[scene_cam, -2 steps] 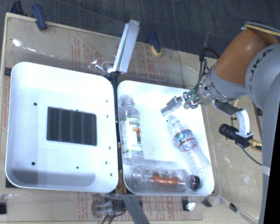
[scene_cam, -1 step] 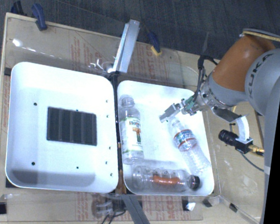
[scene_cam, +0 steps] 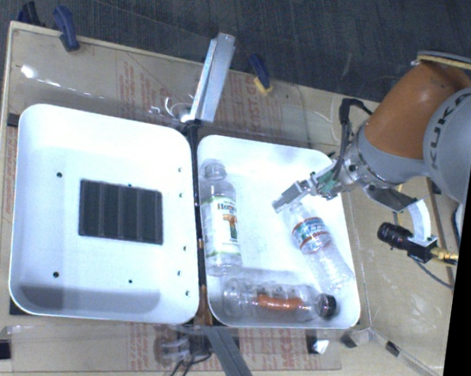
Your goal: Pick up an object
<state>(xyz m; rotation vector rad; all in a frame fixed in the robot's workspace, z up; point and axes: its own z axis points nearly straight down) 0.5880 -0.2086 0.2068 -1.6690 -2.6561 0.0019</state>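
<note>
The right bin (scene_cam: 262, 156) holds three clear plastic bottles. One with a green and orange label (scene_cam: 220, 220) lies along the bin's left wall. Another with a blue and red label (scene_cam: 319, 245) lies slanted at the right. The third, with an orange core and a black cap (scene_cam: 276, 299), rests along the front wall. My gripper (scene_cam: 292, 197) hangs over the upper middle of this bin, just beyond the top end of the blue-labelled bottle. Nothing shows held in it.
A dark ribbed rectangular pad (scene_cam: 121, 212) lies flat in the middle of the left bin (scene_cam: 44, 130). A grey upright bar (scene_cam: 213, 75) stands behind the wall between the bins. Blue clamps (scene_cam: 66, 29) grip the bench's back edge.
</note>
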